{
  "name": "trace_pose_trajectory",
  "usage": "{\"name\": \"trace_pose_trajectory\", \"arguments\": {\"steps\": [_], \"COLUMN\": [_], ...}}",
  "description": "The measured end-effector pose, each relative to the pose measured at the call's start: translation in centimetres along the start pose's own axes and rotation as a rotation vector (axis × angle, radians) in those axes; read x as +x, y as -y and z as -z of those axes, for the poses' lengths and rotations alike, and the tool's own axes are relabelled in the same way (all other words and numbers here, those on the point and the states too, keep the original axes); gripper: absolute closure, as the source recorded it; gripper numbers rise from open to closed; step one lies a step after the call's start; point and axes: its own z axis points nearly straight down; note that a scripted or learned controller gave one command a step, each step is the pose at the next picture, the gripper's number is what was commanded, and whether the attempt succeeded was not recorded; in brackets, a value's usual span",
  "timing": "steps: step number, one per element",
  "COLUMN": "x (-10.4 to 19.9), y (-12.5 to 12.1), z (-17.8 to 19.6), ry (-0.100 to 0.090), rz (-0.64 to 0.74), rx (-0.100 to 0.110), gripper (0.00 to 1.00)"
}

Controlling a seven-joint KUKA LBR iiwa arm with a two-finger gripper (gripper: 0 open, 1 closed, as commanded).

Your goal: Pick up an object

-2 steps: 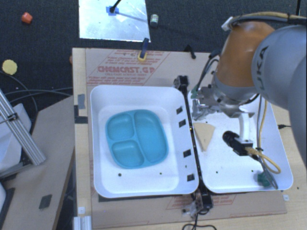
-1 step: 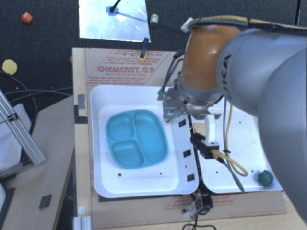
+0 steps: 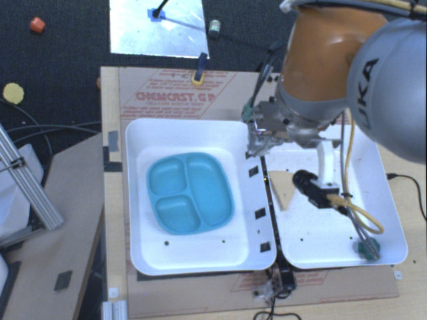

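A tan wedge-shaped piece lies in the right bin near its left wall. At that bin's front right corner rests a small dark-green object on thin metal stems. A blue divided plate lies flat in the left bin. My gripper hangs below the orange wrist, over the wall between the two bins near their far end. It is just above and behind the tan wedge. The bulky arm hides much of the right bin's far half.
Both bins sit on a cardboard sheet. Beyond them on the dark floor are a shiny metal sheet, a small red piece and a yellow ball. An aluminium frame stands at the left.
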Motion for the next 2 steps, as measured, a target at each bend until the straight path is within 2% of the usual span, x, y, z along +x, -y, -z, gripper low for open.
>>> {"name": "trace_pose_trajectory", "arguments": {"steps": [1, 2], "x": [3.1, 3.1], "y": [1.0, 0.9], "z": [-16.4, -15.3], "ry": [0.002, 0.0], "rz": [-0.004, -0.004], "rx": [0.01, 0.006], "gripper": [1.0, 1.0]}}
